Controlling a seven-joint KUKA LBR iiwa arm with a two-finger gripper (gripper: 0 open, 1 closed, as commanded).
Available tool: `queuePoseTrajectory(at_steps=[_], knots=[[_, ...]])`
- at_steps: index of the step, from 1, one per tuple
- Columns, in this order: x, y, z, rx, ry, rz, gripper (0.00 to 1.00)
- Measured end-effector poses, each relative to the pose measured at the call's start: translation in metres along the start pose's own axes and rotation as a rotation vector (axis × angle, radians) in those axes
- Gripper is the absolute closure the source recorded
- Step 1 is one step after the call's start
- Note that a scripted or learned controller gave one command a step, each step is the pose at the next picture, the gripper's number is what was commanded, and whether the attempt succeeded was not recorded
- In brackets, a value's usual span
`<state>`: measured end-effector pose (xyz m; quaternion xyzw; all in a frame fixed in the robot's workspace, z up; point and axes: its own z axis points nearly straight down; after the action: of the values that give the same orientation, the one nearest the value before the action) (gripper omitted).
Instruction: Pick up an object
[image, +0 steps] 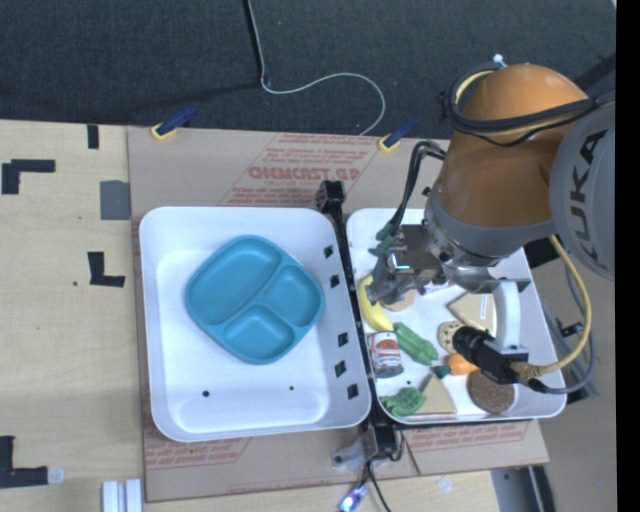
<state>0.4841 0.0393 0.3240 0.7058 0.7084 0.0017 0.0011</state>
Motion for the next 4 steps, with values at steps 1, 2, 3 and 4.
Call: queuePoseTrajectory(at_steps=[1, 2, 3, 4], knots=[[0.059, 0.001, -0.086, -0.004, 0.003, -0.006, 1.00], [0.093, 0.000, -0.022, 0.010, -0.003, 0.000, 1.00], [0.092, 0.000, -0.035, 0.009, -0.002, -0.001, 1.00], [0.047, -0.002, 0.049, 0.015, -0.005, 0.009, 1.00]])
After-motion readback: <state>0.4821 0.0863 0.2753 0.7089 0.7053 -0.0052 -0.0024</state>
